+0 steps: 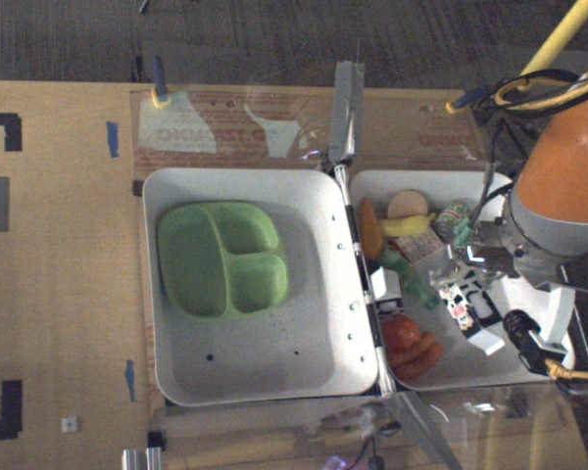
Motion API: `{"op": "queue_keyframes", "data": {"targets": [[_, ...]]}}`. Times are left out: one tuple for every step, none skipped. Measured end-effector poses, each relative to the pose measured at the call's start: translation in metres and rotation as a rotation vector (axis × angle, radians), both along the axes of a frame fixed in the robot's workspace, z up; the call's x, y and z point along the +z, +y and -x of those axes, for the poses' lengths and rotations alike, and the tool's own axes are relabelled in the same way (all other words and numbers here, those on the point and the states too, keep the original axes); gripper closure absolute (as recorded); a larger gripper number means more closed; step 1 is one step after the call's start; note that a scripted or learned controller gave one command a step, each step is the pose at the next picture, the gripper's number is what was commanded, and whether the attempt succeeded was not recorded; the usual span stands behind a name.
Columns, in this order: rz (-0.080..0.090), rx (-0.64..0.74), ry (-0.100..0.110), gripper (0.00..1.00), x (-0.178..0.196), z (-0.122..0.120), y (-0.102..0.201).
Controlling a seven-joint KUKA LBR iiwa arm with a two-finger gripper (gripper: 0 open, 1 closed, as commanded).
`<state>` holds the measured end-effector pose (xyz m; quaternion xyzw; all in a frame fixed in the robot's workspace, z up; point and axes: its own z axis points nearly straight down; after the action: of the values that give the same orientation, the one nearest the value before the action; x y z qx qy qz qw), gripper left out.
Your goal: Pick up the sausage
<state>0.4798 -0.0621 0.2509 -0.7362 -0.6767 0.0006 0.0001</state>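
While the big grey arm [559, 179] with its orange band reaches in from the right, it hangs over the right bin [490, 365]. Its claw [467, 262] sits low above a messy pile of toys in the middle of that bin, and from up here I cannot tell how the claw is set or if it has hold of anything. The sausage [419, 358] lies at the near left corner of the right bin, reddish orange and long, right next to a red tomato [400, 333]. It is apart from the claw, closer to the front edge. At the far end of the same bin sit a yellow banana [409, 226], a round tan bun [408, 204] and a long orange carrot [370, 228] by the wall. A small white box with black spots [463, 306] lies just beside the claw. The left bin [245, 360] holds a green plate [221, 258] with three parts, set near its far left side. Both bins sit side by side on a brown bench [49, 292] with blue tape bits.
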Motion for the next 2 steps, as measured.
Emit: {"op": "queue_keyframes", "data": {"targets": [[0.000, 0.000, 0.000, 0.00, 0.000, 0.000, 0.000], [0.007, -0.009, -0.026, 0.00, -0.137, -0.007, -0.044]]}}
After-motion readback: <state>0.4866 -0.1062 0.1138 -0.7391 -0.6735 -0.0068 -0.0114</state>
